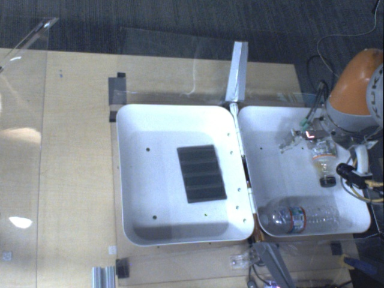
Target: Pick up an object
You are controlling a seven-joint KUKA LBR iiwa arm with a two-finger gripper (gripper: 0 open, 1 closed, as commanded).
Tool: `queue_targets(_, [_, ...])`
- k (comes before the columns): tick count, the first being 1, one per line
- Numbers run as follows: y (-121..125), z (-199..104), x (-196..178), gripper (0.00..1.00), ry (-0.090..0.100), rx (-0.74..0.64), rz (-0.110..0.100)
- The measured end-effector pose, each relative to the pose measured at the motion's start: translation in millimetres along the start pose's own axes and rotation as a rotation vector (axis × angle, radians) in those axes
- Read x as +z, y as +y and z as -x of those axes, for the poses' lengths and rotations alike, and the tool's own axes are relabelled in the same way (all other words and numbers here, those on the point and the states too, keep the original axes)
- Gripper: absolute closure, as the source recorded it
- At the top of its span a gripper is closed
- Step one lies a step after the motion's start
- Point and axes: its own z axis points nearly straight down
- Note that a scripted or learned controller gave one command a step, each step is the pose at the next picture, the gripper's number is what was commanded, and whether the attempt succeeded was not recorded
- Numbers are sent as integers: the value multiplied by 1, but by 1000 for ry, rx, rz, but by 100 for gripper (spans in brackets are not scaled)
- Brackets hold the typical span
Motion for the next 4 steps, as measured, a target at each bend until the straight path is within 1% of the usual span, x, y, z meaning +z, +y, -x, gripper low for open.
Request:
queue_targets(1, [1, 30, -106, 0, -14, -123, -7])
queue_targets(2, [20, 34, 27, 0, -14, -252, -7])
queue_targets(3, [-30, 14, 26, 0, -15, -39, -5])
queue_targets(4, [-37, 28, 26, 0, -14, -85, -5])
